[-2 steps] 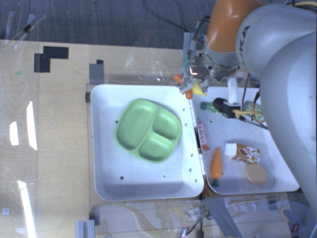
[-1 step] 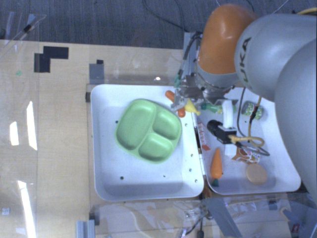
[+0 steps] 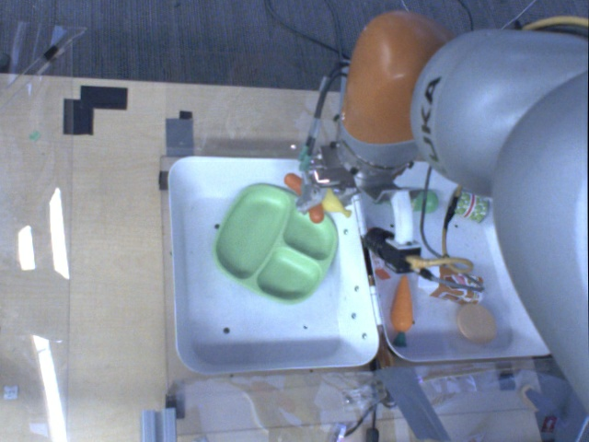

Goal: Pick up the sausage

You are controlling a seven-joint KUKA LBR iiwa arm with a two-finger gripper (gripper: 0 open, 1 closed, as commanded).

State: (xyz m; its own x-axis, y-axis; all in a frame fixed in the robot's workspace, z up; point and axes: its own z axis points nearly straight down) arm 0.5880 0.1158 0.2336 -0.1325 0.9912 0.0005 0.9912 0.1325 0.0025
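The sausage (image 3: 316, 215) is a small orange-red piece at the far right corner of the green divided plate (image 3: 267, 238) in the left bin (image 3: 198, 274). Its two ends stick out on either side of my gripper (image 3: 313, 196), one at the upper left, one below. The gripper reaches down from the orange wrist and is shut on the sausage's middle, which the fingers hide. A small yellow piece (image 3: 337, 206) lies right beside the gripper, against the plate's rim.
The right bin (image 3: 515, 339) holds a carrot (image 3: 401, 304), a tan disc (image 3: 477, 323), a colourful wrapper (image 3: 457, 286), a white piece (image 3: 402, 215) and a green-and-white can (image 3: 471, 207). The arm covers most of that bin's far side.
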